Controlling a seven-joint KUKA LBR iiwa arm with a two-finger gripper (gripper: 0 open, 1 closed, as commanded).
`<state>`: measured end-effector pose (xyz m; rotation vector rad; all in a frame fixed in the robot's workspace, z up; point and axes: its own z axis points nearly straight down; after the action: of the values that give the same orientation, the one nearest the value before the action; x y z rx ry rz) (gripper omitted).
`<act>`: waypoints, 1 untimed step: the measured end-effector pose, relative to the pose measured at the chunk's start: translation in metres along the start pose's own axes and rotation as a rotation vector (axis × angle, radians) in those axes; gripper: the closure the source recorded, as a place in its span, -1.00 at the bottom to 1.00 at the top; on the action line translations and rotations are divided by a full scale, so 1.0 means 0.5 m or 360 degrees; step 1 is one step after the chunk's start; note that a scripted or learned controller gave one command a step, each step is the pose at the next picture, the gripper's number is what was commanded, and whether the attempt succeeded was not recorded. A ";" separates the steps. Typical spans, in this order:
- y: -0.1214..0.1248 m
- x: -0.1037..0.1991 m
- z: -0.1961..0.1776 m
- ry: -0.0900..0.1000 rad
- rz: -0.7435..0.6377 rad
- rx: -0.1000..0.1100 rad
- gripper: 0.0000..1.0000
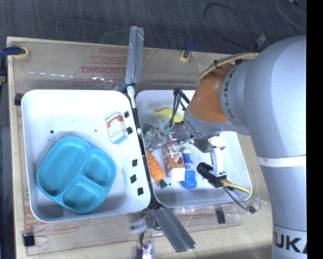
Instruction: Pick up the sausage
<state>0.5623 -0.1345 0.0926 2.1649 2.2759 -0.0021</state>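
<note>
- We see the arm (269,90) reaching from the right over the right bin (234,144), with its orange band (210,99) above the far half of that bin.
- The gripper (171,136) sits low over the clutter near the bin's left wall. Its tip is lost among dark shapes, so we cannot tell whether it is open or closed, or whether it has hold of anything.
- The sausage (172,156) we judge to be the reddish-brown piece in the middle of the right bin. It lies just near of the gripper, between the carrot (155,167) on its left and the blue bottle (188,171) on its right. We are not certain of this, as pale patches on it make its outline hard to read.
- If it is a toy sausage, we expect it to be light, fairly stiff, rounded and a little slippery. We would take it across its short width at mid-length, where it is least likely to roll out.
- Its neighbours touch or nearly touch it, so there is little room on either side.
- A yellow item (164,113) at the far side is partly covered by the wrist, and the green and dark bits beside the gripper are too small to name.
- The left bin (32,112) carries a blue divided plate (75,171) and a small red-and-white box (115,127), well apart from the work.
</note>
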 end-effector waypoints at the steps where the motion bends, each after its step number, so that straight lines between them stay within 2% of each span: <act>1: 0.116 0.028 0.001 -0.0001 0.0094 -0.0001 -1.00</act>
<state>0.6194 -0.1174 0.0918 2.2302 2.2105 -0.0025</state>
